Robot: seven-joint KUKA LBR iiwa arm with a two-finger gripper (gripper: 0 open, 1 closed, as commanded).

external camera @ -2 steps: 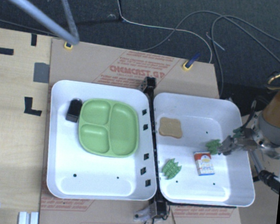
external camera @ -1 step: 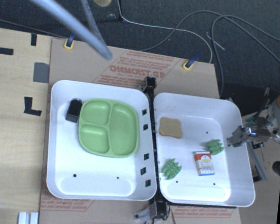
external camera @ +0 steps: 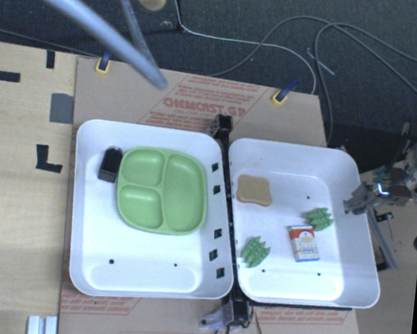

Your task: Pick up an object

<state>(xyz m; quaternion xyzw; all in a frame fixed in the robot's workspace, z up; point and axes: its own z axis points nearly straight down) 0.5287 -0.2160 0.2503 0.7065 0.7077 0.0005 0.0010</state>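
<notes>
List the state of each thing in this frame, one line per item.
Green divided plate: flat in the left bin, compartments bare.
Black block: left bin, touching the plate's left rim.
Toast slice: flat, right bin.
Red-and-white carton: lying flat, right bin.
Two green leafy pieces: loose, right bin.
Gripper: at the right bin's right rim, holding nothing visible.

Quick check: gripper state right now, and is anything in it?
Gripper: at the right bin's right rim; open or shut cannot be told, and no object is seen in it.
</notes>
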